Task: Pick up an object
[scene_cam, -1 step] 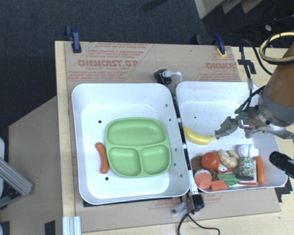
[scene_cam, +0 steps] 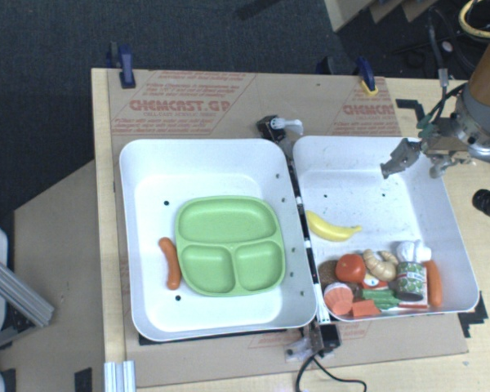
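Hung over the far right corner of the right bin [scene_cam: 441, 219], above bare white floor: gripper [scene_cam: 416, 163], fingers spread wide with nothing between them, the left finger [scene_cam: 394, 162] slanting down and to the left. Grey arm [scene_cam: 483, 96] entering from the right edge.

In the right bin, well apart from the gripper: banana [scene_cam: 333, 228] lying alone by the left wall, about midway between far and near. Crowded into the near end: red tomato [scene_cam: 351, 268], knobbly beige piece [scene_cam: 381, 262] touching it on the right, small can [scene_cam: 410, 278] with a green label too small to read, carrot [scene_cam: 434, 282] just right of the can, pink round slice [scene_cam: 340, 299] at the near left.

In the left bin [scene_cam: 147, 178]: green divided plate [scene_cam: 229, 245] in the middle, orange sausage [scene_cam: 171, 262] just beside its left edge.

Under both bins: brown board [scene_cam: 188, 96] printed in red, "CHEMCAST GP" at far left, the same mark again at far right, partly cut off by the arm. Smaller red lines around the marks, not readable. Clipped to the board's far edge: blue clamp [scene_cam: 124, 62] and yellow clamp [scene_cam: 366, 76].
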Robot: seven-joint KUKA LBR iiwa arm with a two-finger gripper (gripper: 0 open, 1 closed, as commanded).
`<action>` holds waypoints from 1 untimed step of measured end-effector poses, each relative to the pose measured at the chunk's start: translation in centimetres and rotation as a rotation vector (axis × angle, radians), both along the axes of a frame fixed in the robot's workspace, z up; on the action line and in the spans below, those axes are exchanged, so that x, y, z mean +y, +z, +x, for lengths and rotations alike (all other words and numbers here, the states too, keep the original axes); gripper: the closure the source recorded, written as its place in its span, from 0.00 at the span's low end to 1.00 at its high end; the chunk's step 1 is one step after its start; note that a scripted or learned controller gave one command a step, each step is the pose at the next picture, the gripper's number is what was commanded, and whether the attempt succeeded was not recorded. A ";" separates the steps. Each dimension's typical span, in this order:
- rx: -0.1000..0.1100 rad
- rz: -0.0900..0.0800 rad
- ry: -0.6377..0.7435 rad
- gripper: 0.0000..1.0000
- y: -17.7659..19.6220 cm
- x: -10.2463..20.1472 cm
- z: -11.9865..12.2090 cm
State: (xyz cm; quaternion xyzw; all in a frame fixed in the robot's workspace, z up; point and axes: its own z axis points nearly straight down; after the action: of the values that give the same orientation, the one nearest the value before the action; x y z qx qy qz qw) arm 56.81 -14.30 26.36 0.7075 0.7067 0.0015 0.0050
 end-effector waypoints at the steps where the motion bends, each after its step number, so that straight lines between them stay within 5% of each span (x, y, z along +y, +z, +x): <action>1: 0.027 0.010 -0.003 0.00 -15.0 -1.2 -6.3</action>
State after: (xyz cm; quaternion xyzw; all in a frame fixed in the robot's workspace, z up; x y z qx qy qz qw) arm 50.48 -15.53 11.36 0.7086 0.7055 -0.0045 -0.0080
